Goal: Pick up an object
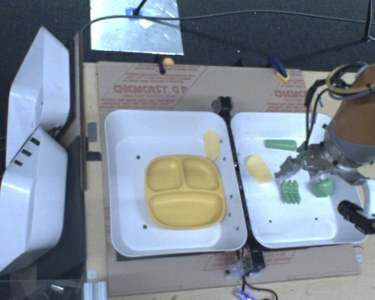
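Green comb [290, 191] just below pincer [291, 167]

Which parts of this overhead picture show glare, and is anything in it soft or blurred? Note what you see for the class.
In the camera view, the shiny metal sheet at the top throws bright glare; the white bins are evenly lit with faint shadows; the yellow tray reads sharp, while the gripper and the orange band look slightly soft.

A yellow three-compartment plastic tray [185, 190] lies in the left white bin [122, 167]; the gripper [292, 168] hovers above a ridged green block [290, 191] in the right white bin [300, 230].
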